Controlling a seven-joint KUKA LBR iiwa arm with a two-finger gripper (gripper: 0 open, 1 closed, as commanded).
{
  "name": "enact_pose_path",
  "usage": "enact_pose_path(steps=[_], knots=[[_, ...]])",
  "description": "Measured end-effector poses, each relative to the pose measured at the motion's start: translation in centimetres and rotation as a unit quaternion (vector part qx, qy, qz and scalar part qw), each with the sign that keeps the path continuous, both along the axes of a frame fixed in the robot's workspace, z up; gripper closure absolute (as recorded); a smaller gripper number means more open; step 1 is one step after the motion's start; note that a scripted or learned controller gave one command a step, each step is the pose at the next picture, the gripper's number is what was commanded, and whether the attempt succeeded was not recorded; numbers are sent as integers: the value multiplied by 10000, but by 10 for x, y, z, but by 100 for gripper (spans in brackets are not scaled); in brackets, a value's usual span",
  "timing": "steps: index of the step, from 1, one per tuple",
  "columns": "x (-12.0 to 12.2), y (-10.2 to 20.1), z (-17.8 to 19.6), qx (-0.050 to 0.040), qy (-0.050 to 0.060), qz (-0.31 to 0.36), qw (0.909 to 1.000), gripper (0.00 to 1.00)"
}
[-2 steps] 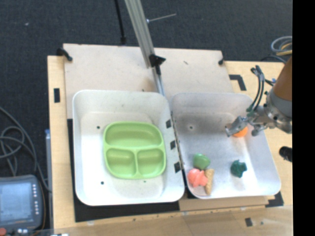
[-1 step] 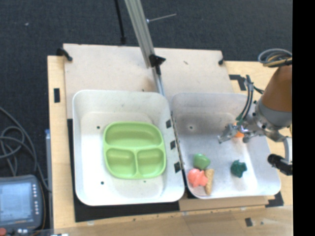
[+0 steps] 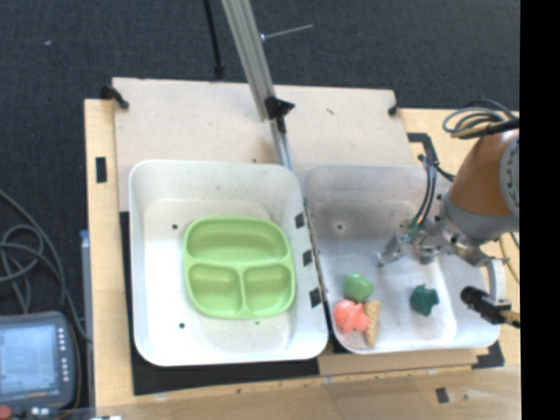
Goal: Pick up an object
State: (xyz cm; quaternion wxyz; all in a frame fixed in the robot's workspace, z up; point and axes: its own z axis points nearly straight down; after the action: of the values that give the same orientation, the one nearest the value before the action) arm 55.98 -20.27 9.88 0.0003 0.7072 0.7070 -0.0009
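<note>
Left bin (image 3: pixel 149 261): one of two shallow white bins, and it sat on the left side of the bench.
Green tray (image 3: pixel 238 266): one only, light green, with three compartments, one long across the top and two smaller below. It lay flat near the middle of the left bin, and I saw nothing in its compartments.
Right bin (image 3: pixel 350 191): the second white bin, set just beside the first, their rims meeting down the middle.
Objects in the right bin: I counted four, all gathered toward the near edge.
Pink object (image 3: pixel 350 317): one, rounded, at the bin's near left corner.
Light green object (image 3: pixel 358 286): one, small and rounded, just above the pink one and close to touching it.
Tan cone (image 3: pixel 374 321): one, ridged, lying beside the pink object on its right, touching or nearly so.
Dark green object (image 3: pixel 424 300): one, small and lumpy, apart from the other three, further right on the bin floor.
My gripper (image 3: pixel 422 241): I hung over the right bin, above the dark green object and near it, with my arm coming in from the right.
My jaws: I could not tell whether they were parted or closed, as the metal parts blurred together. Nothing showed between them.
Task's things: all four small objects lay on the floor of the right bin, none lifted.
</note>
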Motion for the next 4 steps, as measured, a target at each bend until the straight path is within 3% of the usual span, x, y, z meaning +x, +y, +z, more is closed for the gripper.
enact_pose_path(steps=[1, 3, 4], knots=[[1, -1, 14, -5, -31, -22, 10000, 100], [7, -6, 123, -11, -51, 17, 10000, 100], [8, -8, 154, -4, -30, 23, 10000, 100]])
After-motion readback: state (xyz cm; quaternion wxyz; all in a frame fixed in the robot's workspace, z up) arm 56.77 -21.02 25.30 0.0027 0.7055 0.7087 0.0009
